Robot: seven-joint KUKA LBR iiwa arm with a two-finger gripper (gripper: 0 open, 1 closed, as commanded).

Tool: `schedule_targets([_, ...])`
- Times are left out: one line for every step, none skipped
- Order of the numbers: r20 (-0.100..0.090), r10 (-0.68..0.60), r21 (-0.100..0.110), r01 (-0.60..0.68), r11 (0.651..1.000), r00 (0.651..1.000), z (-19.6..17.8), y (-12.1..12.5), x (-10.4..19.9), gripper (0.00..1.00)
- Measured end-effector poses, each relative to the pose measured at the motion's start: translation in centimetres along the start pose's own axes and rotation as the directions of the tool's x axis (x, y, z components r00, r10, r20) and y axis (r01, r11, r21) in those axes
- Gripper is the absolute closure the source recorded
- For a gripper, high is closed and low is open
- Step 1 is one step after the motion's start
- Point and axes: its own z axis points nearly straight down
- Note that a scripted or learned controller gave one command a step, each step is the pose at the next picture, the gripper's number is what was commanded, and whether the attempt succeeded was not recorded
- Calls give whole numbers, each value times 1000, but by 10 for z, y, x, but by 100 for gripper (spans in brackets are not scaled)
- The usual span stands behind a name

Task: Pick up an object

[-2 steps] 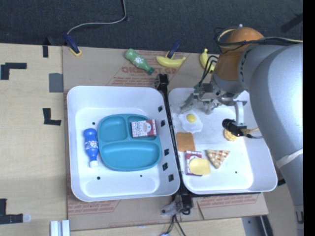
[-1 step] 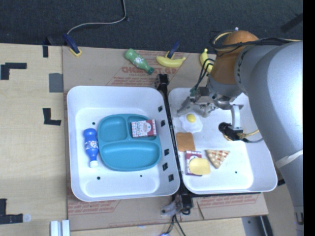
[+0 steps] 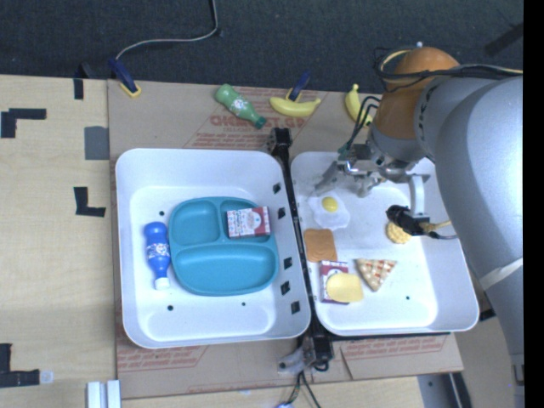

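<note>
Gripper (image 3: pixel 344 175) poised above fried egg (image 3: pixel 328 208) — finger state cannot be told; flat egg may be missed, fingers skidding off.

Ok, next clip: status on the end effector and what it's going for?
End effector low over right bin, back edge; nothing seen held. Fried egg nearest, just below it. Toast, pizza slice lie farther forward.
</note>
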Motion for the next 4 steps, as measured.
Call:
schedule_targets([2, -2, -1, 2, 1000, 1000, -10, 1, 0, 100])
schedule_targets([-2, 0, 2, 0, 1000, 1000, -99, -99, 55, 100])
schedule_targets([-2, 1, 4, -1, 1000, 1000, -99, -99, 54, 0])
schedule_targets([-2, 1, 5, -1, 1000, 1000, -99, -133, 76, 0])
